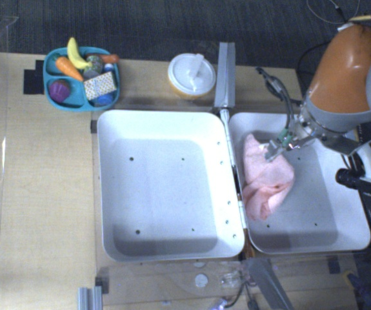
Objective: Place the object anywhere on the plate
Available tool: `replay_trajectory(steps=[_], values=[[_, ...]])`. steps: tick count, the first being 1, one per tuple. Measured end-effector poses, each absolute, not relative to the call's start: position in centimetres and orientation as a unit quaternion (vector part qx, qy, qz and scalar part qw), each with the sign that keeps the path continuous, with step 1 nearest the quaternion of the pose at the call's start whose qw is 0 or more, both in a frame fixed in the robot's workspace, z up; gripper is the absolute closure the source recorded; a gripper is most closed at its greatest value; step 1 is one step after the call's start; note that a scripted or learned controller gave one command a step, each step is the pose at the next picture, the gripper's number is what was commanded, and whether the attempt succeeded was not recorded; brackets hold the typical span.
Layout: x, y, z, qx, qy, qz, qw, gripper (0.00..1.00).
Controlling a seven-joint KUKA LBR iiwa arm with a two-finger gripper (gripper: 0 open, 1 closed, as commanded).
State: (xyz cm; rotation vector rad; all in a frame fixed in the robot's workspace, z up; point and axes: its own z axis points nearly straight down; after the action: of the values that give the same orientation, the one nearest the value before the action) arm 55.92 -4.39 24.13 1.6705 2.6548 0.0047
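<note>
Nearest, at the bottom of the view: two white bins side by side, the left bin (166, 186) with bare floor, the right bin (327, 218) holding the task's thing. In that right bin, toward its left wall: one crumpled pink cloth (269, 183), lying slack on the floor.

Just beyond, at the cloth's upper right corner: the gripper (283, 142), low and seemingly touching the fabric. Cannot tell how wide the pincer stands, nor whether any cloth is caught in it; too small and cluttered to judge. Above it, the grey arm with its orange band (356, 70), reaching in from the right.

Farthest, on the bench behind the bins: one white lidded tub (191, 74) and, well apart to the far left, one blue divided plate (47, 82), already crowded with toy food, a banana (75, 53) and a carrot (68, 68) among several pieces.

Judged so: task barely begun. Nothing placed yet; grasp unconfirmed, lift, long carry across the left bin and release on the plate all left to do.
</note>
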Motion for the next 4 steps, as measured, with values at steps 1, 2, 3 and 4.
replay_trajectory(steps=[1,2,3,4], values=[[56.1,-4.2,22.5,0.53,0.848,0.0014,0.002,1.0],[55.7,0.2,22.0,0.35,0.937,0.0015,0.003,1.0],[54.6,6.0,23.0,0.156,0.988,0.0016,0.004,1.0],[53.4,10.9,22.8,0.0,1.0,0.0014,0.004,1.0]])
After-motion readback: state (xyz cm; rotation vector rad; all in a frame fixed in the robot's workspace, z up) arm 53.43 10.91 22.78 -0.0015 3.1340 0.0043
